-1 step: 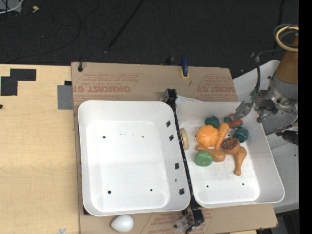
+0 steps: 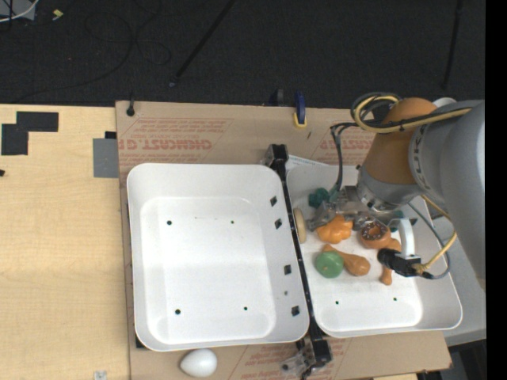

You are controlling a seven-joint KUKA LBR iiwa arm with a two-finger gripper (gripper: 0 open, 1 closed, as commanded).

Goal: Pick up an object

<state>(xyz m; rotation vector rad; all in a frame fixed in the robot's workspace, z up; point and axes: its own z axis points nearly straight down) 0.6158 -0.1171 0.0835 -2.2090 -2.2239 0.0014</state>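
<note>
The grey arm with its orange band (image 2: pixel 400 145) reaches in from the right and hangs over the upper part of the right-hand shallow white bin (image 2: pixel 396 311). Its wrist descends to the jaws at roughly the bin's upper middle, about the dark metal fittings of the gripper (image 2: pixel 348 204); whether the jaws stand apart or together cannot be told, as the wrist body and cables crowd that spot, and no object can be seen between them. The objects lie clustered directly below and beside the jaws: a small teal-green object (image 2: pixel 318 197) just to the left of them, an orange rounded lump (image 2: pixel 335 230) immediately beneath, a green ball (image 2: pixel 329 264) further down, touching or just beside an orange elongated piece (image 2: pixel 354 264), and a brown patterned round object (image 2: pixel 371 232) to the right of the orange lump. A small orange peg-like piece (image 2: pixel 386 275) lies near a black cable end at the bin's right side. A pale cylindrical object (image 2: pixel 300 226) lies against the divider between the bins. The left-hand shallow white bin (image 2: pixel 150 212) sits alongside. A white egg-shaped object (image 2: pixel 198 362) rests on the bench outside the bins, below the left bin's front edge.
</note>
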